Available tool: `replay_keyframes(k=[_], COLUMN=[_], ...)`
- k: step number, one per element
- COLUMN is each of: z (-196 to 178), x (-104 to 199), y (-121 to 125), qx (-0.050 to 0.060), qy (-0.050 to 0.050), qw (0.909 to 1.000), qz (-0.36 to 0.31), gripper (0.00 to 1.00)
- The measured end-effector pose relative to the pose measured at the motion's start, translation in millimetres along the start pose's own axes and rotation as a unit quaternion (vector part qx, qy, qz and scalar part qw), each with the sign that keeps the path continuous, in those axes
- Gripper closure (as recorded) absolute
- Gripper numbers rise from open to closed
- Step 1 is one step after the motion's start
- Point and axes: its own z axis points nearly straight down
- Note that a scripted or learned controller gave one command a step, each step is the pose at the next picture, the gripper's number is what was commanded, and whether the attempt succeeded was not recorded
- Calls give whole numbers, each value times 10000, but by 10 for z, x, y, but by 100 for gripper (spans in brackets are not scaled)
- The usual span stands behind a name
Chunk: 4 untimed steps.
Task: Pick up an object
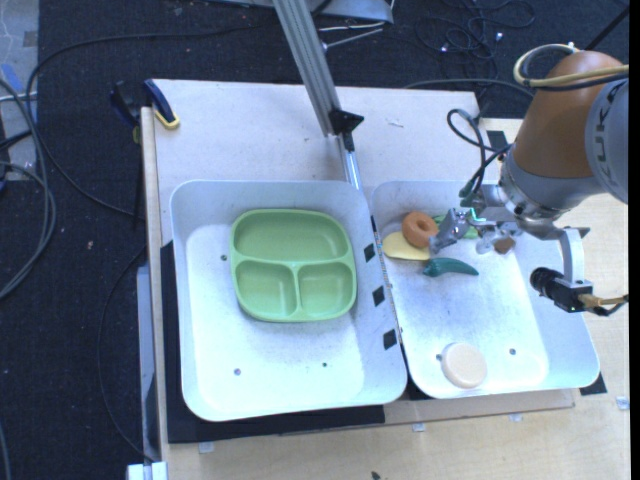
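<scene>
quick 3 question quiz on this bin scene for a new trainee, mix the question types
1. True or false: the green divided plate lies in the same bin as the doughnut.
2. Which item lies nearest the right bin's front edge? A) teal curved piece B) doughnut C) round cream disc
3. Fill in: the gripper is over the ___ bin.

Key: 1 false, the plate is in the left bin; 2 C; 3 right.
</scene>
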Motion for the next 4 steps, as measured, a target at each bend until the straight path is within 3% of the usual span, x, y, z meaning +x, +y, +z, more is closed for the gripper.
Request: replay_keyframes(k=[1,3,4], z=[-13,1051,1095], x=[0,-15,-12], y=[8,2,10], qx=[-15,11,-22], qy=[-2,-2,-6], qw=[10000,10000,10000], qz=[-1,11,8], gripper=[0,0,0])
